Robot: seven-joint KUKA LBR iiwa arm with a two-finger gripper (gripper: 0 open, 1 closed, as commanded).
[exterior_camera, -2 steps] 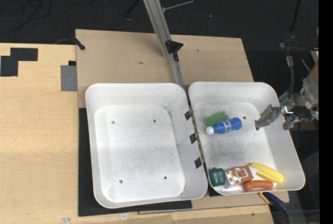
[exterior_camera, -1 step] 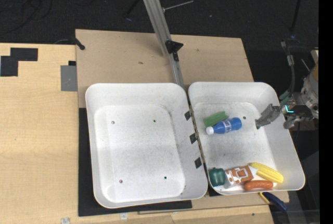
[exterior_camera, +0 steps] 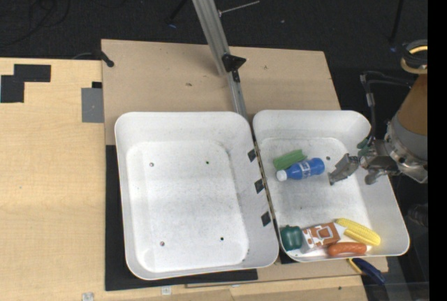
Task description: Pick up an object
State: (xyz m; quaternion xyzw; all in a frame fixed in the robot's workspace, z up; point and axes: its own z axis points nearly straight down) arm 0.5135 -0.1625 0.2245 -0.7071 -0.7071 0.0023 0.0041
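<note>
White plastic forms both shallow bins on the tabletop point(exterior_camera: 293, 76). Note that the left bin point(exterior_camera: 133, 153) carries no objects, so every candidate for the pick lies in the right bin point(exterior_camera: 349, 121).

Locate the objects as follows. A blue bottle point(exterior_camera: 302, 170) with a white cap lies on its side near the middle of the right bin, with a green block point(exterior_camera: 289, 158) just beside it on the far side, close enough that you cannot tell whether they touch. Along the near wall you find a cluster: a dark green item point(exterior_camera: 290, 237), an orange-and-white packet point(exterior_camera: 320, 235), a yellow corn cob point(exterior_camera: 358, 231) and a reddish sausage-shaped item point(exterior_camera: 346, 248), all packed close together.

Check the end effector point(exterior_camera: 355, 171). It sits over the right side of the right bin, level with the bottle and apart from it. Its two fingers stand apart, one pointing toward the bottle, the other nearer the bin's right wall. Nothing lies between them.

Assess progress accordingly: the pick is not yet done. No object is gripped or lifted, and all items rest in the bin. What remains, as a judgement, is the whole grasp: align over one object, descend, close the fingers and lift. The bottle appears the nearest target, though its round body may roll under contact
</note>
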